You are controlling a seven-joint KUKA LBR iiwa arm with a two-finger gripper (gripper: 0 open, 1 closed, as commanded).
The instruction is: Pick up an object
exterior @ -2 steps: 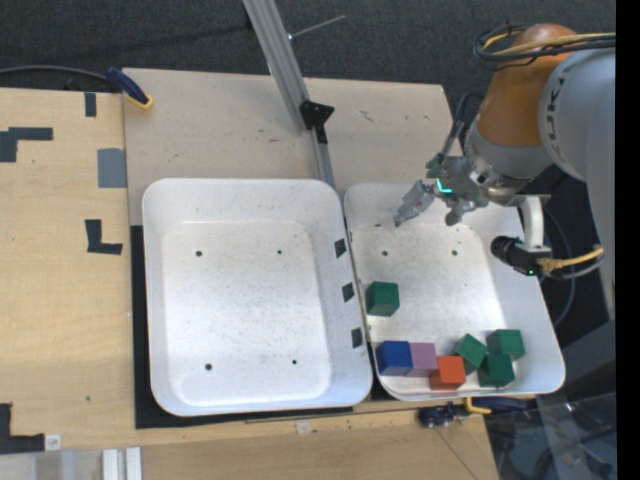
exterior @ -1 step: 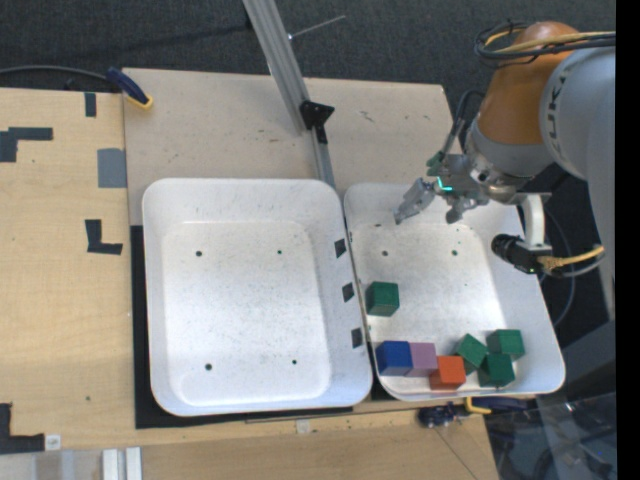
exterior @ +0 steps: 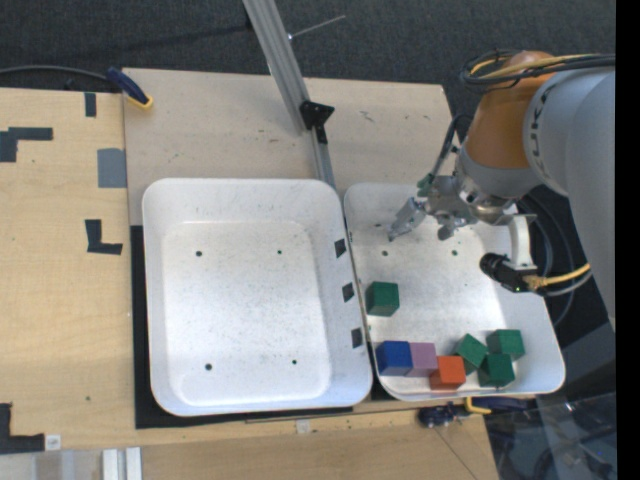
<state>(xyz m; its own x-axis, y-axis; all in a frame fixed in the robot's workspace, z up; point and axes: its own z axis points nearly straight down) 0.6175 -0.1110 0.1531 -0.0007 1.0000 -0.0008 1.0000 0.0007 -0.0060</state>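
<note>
Gripper [exterior: 424,225]: two fingers spread apart, nothing between them, hovering over upper part of right bin [exterior: 520,313], at right centre of frame. Grey arm [exterior: 560,128] with orange band above wrist, entering from right edge.

Writing, brands, labels: none legible.

Right bin, contents: green cube [exterior: 382,298] alone near bin's left wall, below and left of gripper, well apart from it. Along bottom edge, in a tight row: blue cube [exterior: 394,357], lilac cube [exterior: 423,357], orange cube [exterior: 450,370], then three green blocks [exterior: 494,356] clustered at lower right corner.

Left bin [exterior: 160,268]: white, shallow, speckled, centre of frame, touching right bin along shared wall.

Surroundings: metal rail [exterior: 280,53] slanting from top centre down to bins' junction, ending in black clamp. Wooden bench [exterior: 60,298] with dark tape marks at left. Blue-and-yellow tool handle [exterior: 130,86] at upper left. Black cable [exterior: 515,273] looping beside arm, over right bin's right rim.
</note>
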